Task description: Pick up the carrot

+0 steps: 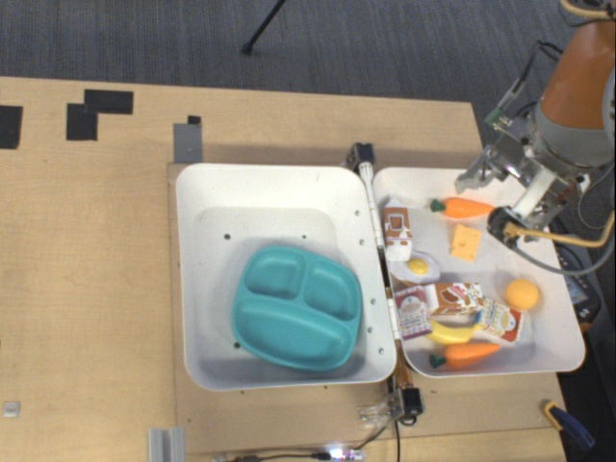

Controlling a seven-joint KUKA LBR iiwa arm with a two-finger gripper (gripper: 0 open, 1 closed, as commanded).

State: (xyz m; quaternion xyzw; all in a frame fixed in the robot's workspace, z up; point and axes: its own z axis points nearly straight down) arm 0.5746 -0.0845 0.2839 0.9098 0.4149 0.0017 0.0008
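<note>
The wooden bench (87, 287) carries two shallow white bins side by side. The left bin (212, 210) holds a teal divided plate (296, 308) lying slightly askew toward its near side. The right bin (563, 349) holds the smaller things. The grey arm with its orange band (577, 75) comes in from the right and hangs over the far right corner of that bin, the gripper (500, 186) sitting just beside the far carrot; I cannot tell how the gripper is set, and nothing shows as held in it. There are two carrots: one (463, 207) lies on its side near the far wall, orange, tapering to the right, with a green stub at its left end; the other (469, 354) lies near the front wall, touching a yellow banana (452, 334). Between them lie a small carton (396, 229), a fried egg (418, 267), a cheese wedge (466, 243), printed packets (452, 301) and an orange ball-shaped fruit (523, 295).
</note>
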